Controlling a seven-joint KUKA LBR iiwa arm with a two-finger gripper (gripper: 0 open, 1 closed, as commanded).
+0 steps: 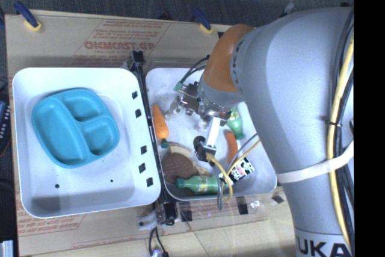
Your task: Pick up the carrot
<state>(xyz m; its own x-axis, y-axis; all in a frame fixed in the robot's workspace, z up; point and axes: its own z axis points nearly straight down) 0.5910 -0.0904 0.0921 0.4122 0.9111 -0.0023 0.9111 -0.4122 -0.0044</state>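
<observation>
An orange carrot (159,122) lies lengthwise along the left wall of the right bin (157,82), pointing towards the back. My gripper (183,100) hangs low over the middle of that bin, just right of the carrot's upper end and apart from it. Nothing can be seen held in it. The grey arm with its orange band (219,66) comes in from the right and hides the bin's right side.
A second orange, carrot-like piece (231,146) lies at the right. A green item (234,124), a brown lump (176,165), a green bottle (198,185) and a black-and-white patterned item (240,170) crowd the front. The left bin (24,129) holds a blue divided plate (73,125).
</observation>
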